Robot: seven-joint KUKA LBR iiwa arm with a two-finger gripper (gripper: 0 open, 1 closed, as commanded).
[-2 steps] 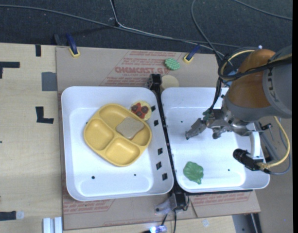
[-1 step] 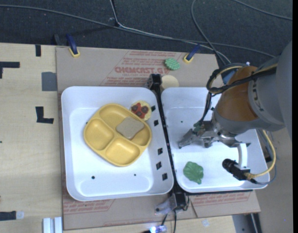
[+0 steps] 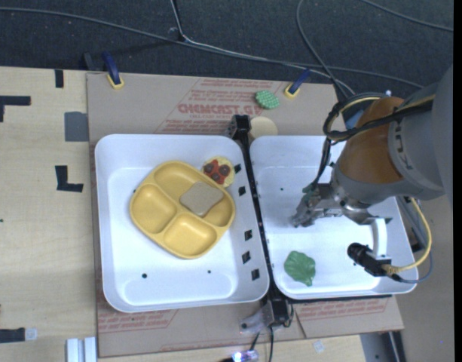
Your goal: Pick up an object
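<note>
A green leafy toy [image 3: 299,267] lies near the front of the right bin [image 3: 283,157]. My gripper [image 3: 306,210] hangs over the middle of that bin, above and just behind the green toy, with nothing seen between its fingers. In the left bin [image 3: 125,277] sits a yellow divided plate [image 3: 182,208] with a tan slice of bread [image 3: 200,198] on it. A small red and dark toy [image 3: 218,170] rests at the plate's far right edge.
A green dotted piece [image 3: 267,99] and a beige disc [image 3: 264,125] lie on the cardboard behind the bins. A black divider [image 3: 249,202] runs between the bins. Cables hang around the arm's wrist at the right bin's right side.
</note>
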